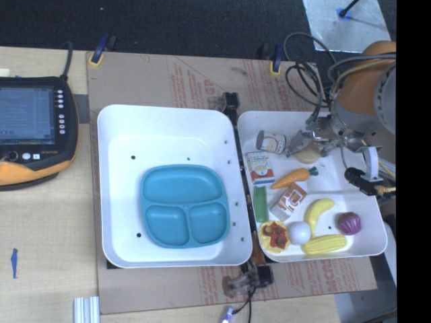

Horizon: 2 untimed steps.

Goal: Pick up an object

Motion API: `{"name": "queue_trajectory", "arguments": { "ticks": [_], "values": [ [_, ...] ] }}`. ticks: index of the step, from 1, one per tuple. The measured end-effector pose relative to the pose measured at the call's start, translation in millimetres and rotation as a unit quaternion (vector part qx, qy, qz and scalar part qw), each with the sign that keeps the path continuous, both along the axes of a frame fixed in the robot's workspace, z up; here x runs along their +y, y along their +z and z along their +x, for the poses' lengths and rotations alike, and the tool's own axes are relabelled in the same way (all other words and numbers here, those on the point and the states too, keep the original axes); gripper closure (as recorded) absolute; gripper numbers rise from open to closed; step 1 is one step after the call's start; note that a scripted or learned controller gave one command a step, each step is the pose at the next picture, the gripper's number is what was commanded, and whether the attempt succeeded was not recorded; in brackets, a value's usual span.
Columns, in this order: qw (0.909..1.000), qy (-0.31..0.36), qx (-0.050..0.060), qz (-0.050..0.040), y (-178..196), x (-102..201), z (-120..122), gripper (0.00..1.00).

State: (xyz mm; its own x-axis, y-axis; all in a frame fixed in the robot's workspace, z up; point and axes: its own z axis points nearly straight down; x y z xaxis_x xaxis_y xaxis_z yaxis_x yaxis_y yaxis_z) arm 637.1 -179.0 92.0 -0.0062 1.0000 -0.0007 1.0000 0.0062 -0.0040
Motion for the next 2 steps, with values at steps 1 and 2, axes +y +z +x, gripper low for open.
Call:
{"name": "queue_trajectory", "arguments": {
  "ticks": [1, 2],
  "values": [
    [1.0, 0.001, 0.001, -0.0004, 11.3, -1.5, -0.1, 1.0],
    [1.0, 0.001, 0.001, -0.0004, 11.3, -1.5, -0.2, 0.0]
  ]
}}
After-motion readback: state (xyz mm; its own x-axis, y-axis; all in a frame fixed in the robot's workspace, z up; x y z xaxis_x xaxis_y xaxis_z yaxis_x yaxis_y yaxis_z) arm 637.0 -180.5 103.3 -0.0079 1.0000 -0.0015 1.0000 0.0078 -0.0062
